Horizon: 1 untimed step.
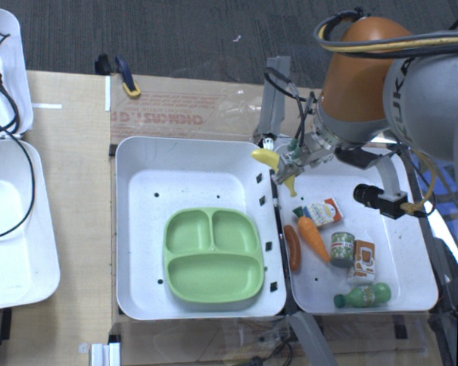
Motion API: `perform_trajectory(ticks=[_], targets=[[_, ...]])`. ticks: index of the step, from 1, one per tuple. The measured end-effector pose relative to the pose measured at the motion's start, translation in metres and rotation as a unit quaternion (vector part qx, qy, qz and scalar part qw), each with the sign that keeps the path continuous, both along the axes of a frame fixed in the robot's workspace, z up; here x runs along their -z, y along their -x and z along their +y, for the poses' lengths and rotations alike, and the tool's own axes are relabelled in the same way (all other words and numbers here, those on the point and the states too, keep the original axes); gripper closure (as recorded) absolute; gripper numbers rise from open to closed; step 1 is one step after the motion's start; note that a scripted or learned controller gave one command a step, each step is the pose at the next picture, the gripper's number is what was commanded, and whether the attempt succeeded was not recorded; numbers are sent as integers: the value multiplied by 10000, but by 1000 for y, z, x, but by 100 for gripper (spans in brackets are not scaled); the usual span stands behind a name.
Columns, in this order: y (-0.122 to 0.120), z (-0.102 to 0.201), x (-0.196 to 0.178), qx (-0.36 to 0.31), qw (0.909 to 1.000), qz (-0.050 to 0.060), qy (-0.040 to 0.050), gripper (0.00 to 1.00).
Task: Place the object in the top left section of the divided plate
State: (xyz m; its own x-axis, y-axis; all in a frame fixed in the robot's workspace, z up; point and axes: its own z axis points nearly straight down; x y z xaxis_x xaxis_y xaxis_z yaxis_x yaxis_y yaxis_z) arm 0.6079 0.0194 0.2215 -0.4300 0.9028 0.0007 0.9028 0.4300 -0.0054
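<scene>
Plastic toy food was the likely material of the yellow banana [273,164], which hung at the gripper [284,170] above the seam between the two white bins. The gripper's dark fingers appeared pinched on the banana near its middle; one yellow end stuck out toward the left bin [129,212] and the other drooped down beside the right bin's [406,300] near wall.

Judged from its look, the banana would be light, stiff and hollow, with a smooth, somewhat slippery skin. Its curve meant a hold across the thick middle would be safest, since a grip near a tapering tip could let it swivel or squirt out. Breakage seemed no worry; a rotation within the grip seemed the greater risk.

The green divided plate [214,255] lay in the left bin, well apart from the banana, with two small sections at the far side and one long section nearer the camera. The top left section [189,231] looked small for the banana's length, so it might need to go in at a slant.

In the right bin lay a carrot [314,238], a sausage [293,247], a small can [342,249], a green bottle [363,295] and two small cartons [326,212].
</scene>
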Motion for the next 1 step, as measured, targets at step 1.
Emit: perform_trajectory(ticks=[1], targets=[[-26,-18,-78,-46,10000,-17,3,100]])
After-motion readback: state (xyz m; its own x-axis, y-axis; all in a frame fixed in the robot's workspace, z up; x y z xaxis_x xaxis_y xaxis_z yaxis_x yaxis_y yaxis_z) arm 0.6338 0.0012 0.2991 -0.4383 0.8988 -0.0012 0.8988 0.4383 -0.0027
